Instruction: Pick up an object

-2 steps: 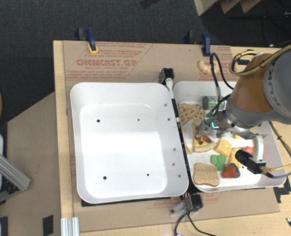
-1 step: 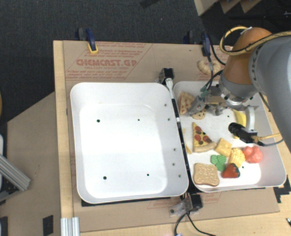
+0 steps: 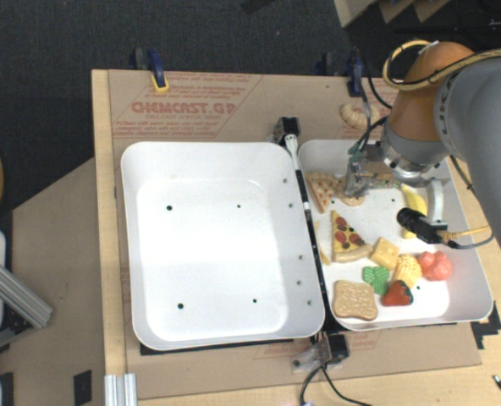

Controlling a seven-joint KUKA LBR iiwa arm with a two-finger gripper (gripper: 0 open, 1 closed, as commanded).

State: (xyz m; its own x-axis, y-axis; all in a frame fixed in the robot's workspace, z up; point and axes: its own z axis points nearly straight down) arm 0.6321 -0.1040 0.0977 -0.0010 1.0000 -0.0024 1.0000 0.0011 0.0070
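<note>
In the right bin hangs the pincer (pizza slice beside).

Yellow toy partly behind arm.

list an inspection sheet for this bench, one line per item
surface: board bench top printed CHEMCAST, bearing a left white bin and a right white bin
job's things: toy food in the right bin, including a pizza slice, a bread slice, a cheese block and a yellow piece
clutter: nothing seen
grippers: gripper low over the right bin's far end, beside a second pizza slice
cables: yellow cable looped by the arm's orange band; black cable at the bench's near edge
surroundings: blue clamp on the far edge, dark carpet, metal rail at left
</note>
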